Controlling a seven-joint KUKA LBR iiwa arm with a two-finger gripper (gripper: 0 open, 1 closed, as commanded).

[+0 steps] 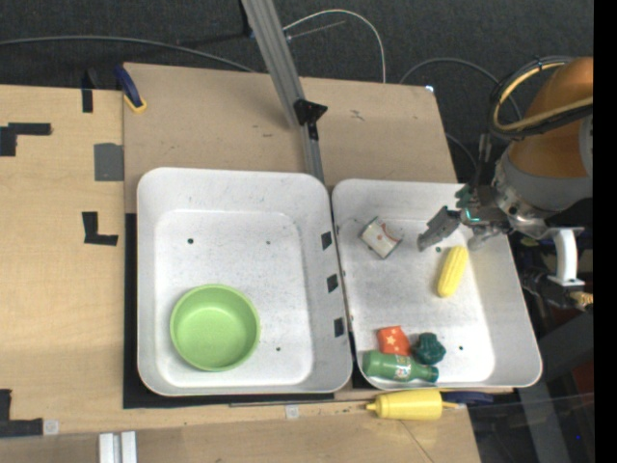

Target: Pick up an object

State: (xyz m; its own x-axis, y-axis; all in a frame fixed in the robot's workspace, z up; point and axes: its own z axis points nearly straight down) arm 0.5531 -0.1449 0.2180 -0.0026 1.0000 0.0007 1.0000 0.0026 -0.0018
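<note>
The arm reaches in from the right, its gripper hanging over the far part of the right bin, just above the yellow corn cob. From here I cannot tell how its fingers stand. The corn lies free on the bin floor. To its left sits a small grey-white block. In the near corner of that bin, a green bottle, an orange piece and a dark green lump huddle together. A yellow bottle lies on the bench just outside the near rim. The left bin holds a green bowl.
</note>
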